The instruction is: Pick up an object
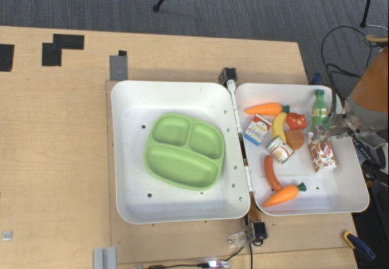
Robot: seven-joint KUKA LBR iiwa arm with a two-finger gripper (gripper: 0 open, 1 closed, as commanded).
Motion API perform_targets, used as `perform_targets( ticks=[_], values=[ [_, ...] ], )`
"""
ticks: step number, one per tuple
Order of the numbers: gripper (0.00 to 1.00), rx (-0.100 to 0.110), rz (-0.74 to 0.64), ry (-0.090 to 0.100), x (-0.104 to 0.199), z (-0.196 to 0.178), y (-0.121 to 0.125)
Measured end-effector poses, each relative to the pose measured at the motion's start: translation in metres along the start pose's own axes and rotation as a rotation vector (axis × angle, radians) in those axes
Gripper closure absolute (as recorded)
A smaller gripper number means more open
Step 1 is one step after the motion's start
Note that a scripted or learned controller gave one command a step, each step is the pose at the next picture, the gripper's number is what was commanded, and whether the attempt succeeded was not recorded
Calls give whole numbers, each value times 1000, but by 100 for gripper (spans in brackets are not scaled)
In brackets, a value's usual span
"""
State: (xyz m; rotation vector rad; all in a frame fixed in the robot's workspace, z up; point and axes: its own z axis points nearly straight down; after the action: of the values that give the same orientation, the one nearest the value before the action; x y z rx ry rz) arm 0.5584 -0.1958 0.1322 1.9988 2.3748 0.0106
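Down at the front of the right bin (340, 204) lies a carrot (283, 195), with a sausage (271, 172) just above it. More toys sit packed close: banana (279, 125), can (279, 150), tomato (296, 120), bottle (318, 108), snack bag (322, 155). The gripper (327, 130) hangs between bottle and bag. I cannot tell if it holds anything. It might bump the bottle over or pinch two toys at once. A green tray (184, 151) rests in the left bin (130, 158).

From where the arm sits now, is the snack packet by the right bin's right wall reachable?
Probably yes. The end effector hangs just above the snack packet, with nothing lying on top; the green bottle stands behind.
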Motion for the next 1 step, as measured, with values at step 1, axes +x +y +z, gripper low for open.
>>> perform_targets(
  ticks=[1],
  values=[
    [0, 0, 0, 0, 0, 0, 0]
  ],
)
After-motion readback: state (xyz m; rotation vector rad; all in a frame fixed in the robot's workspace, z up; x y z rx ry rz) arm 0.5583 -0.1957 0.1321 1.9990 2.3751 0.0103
